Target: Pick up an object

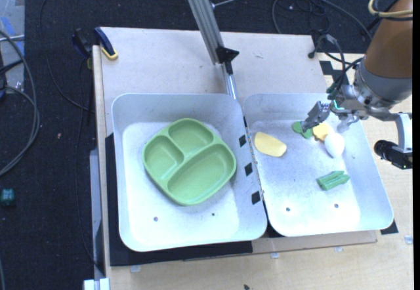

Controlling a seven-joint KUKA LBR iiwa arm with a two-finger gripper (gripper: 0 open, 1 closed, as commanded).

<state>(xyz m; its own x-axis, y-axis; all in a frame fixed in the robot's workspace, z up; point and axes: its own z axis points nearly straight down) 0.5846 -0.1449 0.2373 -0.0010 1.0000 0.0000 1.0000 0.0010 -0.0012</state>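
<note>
1. Camera view: claw (328,113) low over the right bin (367,210), near its far edge; fingers look spread, nothing visibly pinched between them.
2. Below the claw: small yellow piece (321,131), white egg-shaped object (335,145), and green bit (301,128) clustered together.
3. Yellow oval (270,145) lies to their left; green block (333,180) nearer the front.
4. Left bin (131,216) holds green divided plate (189,161); both bins on the counter (164,59).

We note a light green divided plate (190,161), white bins (131,216), one pale yellow piece (270,145), one white egg shape (335,145), one green block (333,180).
</note>
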